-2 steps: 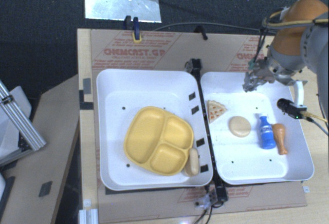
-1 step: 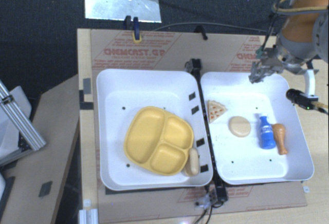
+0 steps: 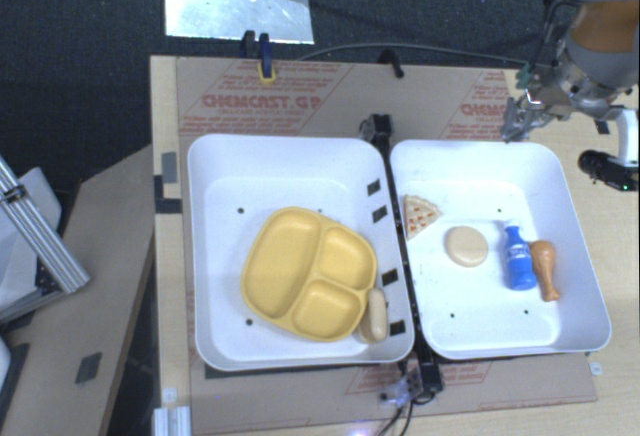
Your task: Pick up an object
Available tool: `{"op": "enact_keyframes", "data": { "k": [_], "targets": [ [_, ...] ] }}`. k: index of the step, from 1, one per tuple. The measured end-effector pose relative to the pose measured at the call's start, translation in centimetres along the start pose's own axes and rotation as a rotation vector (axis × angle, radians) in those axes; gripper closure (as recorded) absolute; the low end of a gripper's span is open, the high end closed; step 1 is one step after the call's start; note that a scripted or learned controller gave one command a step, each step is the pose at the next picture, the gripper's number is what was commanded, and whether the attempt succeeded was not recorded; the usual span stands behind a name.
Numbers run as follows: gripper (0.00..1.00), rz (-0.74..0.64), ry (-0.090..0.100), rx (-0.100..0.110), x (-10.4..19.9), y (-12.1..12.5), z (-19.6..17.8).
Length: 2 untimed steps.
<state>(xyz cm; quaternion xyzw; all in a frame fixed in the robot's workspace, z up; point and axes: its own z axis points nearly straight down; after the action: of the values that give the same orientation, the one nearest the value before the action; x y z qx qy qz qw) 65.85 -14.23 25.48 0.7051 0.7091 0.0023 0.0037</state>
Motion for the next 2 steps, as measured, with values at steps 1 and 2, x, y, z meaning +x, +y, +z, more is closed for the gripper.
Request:
{"op": "enact_keyframes", "data": {
  "k": [1, 2],
  "targets": [
    [1.00, -0.004, 0.003, 0.006, 5.2, -1.4, -0.7],
    [1.00, -0.003, 0.003, 0.007, 10.2, -2.0, 0.6]
  ]
}}
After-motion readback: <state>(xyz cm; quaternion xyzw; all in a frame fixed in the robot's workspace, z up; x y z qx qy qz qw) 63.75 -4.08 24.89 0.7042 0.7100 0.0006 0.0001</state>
